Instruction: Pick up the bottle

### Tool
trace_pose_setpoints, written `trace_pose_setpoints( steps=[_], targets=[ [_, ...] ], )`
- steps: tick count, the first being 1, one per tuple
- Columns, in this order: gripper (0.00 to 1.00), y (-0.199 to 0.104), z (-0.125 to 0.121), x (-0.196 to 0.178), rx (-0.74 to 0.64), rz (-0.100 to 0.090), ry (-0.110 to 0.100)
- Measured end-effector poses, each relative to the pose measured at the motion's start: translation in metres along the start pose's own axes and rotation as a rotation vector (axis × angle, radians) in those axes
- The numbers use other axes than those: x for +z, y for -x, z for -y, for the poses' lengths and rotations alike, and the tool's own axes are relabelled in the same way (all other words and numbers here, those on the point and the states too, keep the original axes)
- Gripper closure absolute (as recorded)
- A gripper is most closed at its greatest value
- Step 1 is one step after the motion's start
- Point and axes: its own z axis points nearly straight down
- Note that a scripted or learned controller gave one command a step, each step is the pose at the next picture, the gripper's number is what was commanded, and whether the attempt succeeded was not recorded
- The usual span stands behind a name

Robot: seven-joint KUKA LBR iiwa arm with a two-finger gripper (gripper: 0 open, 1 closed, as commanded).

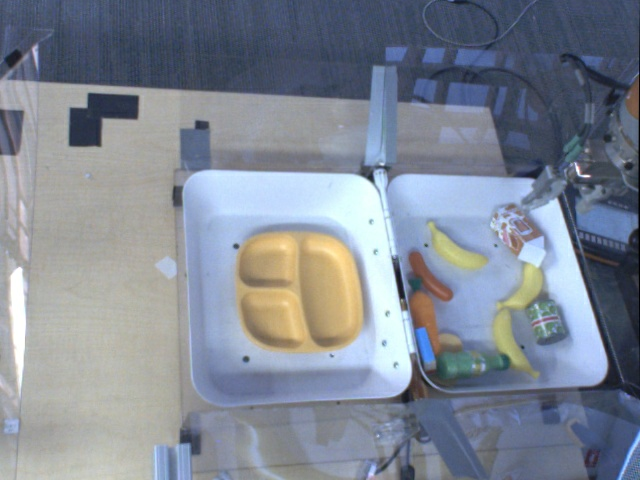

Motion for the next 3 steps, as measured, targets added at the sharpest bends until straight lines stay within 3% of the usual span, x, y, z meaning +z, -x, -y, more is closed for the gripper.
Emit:
trace_pose_setpoints(
  steps=[1, 2, 3],
  targets=[
    [0.00, -0.025, 0.057, 0.130, 0.166, -0.001, -0.003],
    [0.00, -0.012, 0.080, 0.137, 0.063, 0.000, -0.001],
    [0.00, -0.083, 0.079, 0.180, 0.002, 0.002, 0.011]
  ],
)
